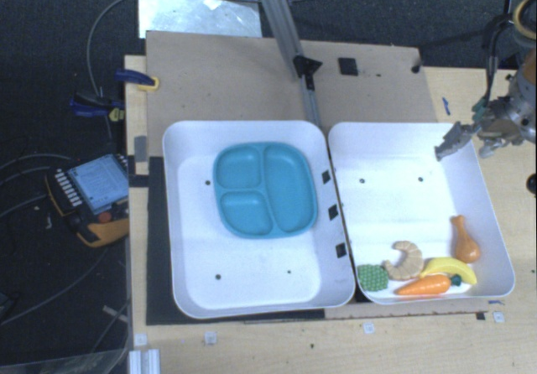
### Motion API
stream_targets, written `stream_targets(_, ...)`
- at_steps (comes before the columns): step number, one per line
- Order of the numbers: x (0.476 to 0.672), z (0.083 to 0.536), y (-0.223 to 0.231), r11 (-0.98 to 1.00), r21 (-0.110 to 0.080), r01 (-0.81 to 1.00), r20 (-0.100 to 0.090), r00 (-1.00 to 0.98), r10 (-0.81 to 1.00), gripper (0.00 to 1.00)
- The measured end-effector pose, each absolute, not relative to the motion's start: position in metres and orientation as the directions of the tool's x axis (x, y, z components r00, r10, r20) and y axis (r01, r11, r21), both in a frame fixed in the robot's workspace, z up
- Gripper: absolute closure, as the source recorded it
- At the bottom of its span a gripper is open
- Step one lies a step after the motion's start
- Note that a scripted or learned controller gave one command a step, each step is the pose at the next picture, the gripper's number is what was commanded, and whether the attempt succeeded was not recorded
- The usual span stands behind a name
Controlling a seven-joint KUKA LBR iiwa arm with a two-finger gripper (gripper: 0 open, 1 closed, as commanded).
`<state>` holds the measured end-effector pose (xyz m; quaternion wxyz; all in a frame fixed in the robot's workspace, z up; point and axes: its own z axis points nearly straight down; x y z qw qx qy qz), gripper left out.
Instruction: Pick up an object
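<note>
I have the pincer [448, 144] over the right white bin's [394, 196] far edge, grip state unreadable, and the toy foods, yellow banana [449, 267] and orange carrot [424, 285], crowd the near corner, so the wall may spoil a grab.

Blue plate [265, 190] (orange carrot [424, 285])

Grey metal gripper [460, 139] at the right edge of the camera view, ending in a slim, dark grey finger [449, 144] that tapers toward the tip. Behind it, a boxy light-grey wrist block [508, 119] with small dark fittings, blurred in detail. Above, a sliver of orange band [530, 69] under a rounded grey arm segment [526, 18]. Thin black cables [491, 54] looped alongside the wrist, running up past the arm.
</note>
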<state>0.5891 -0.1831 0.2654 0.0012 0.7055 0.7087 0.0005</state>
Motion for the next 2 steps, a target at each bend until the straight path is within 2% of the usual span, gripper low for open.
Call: stream_targets(2,0.583,0.156,-0.171,0.001,-0.004,1.000,0.001,-0.001,1.000,0.00)
